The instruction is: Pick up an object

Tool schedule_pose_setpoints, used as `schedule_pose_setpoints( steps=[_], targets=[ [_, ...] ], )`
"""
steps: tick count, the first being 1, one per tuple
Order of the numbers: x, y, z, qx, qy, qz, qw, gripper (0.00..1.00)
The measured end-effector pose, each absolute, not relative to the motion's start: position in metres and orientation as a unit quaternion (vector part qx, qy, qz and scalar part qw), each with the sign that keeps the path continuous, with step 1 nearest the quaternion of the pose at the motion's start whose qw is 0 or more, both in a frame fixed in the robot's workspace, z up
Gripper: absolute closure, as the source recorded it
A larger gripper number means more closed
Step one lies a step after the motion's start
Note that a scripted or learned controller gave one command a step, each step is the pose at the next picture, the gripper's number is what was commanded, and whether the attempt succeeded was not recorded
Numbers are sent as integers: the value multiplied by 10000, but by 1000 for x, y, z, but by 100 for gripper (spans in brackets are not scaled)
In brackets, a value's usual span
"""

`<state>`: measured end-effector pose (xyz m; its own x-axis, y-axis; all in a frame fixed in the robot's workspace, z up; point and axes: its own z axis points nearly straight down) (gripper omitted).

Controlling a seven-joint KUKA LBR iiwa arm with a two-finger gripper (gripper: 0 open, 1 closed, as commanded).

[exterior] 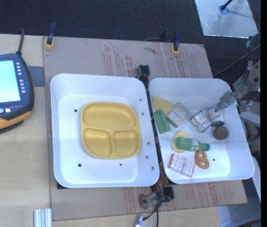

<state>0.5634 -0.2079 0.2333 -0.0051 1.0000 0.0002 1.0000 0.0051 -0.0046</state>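
The right bin (pixel 228 170) holds several small objects. A yellow wedge (pixel 161 103), green beans (pixel 163 121) and a patterned square packet (pixel 177 112) lie at its left. A crumpled silver wrapper (pixel 200 121), a small can (pixel 216 118) and a brown ball (pixel 220 133) lie at its right. A green bottle (pixel 192 144) on a yellow disc, a pretzel (pixel 201 159) and a red-and-white packet (pixel 181 165) sit toward the front. My gripper (pixel 224 101) reaches in over the bin's right rim, just above and right of the small can.
The left bin (pixel 65 169) holds a yellow divided tray (pixel 110 129). A tablet-like pendant (pixel 3 89) lies at the bench's left. Clamps (pixel 175 41) stand at the board's back edge. Cables and arm parts (pixel 248 86) crowd the right side.
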Motion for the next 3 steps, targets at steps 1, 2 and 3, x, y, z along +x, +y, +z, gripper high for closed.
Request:
schedule_pose_setpoints(
  steps=[1,2,3],
  targets=[
    [490,-146,194,-7048,-7094,20,25,0],
    [554,-172,177,-7055,-7087,8,15,0],
    [475,-163,152,-7049,-7093,17,24,0]
  ],
)
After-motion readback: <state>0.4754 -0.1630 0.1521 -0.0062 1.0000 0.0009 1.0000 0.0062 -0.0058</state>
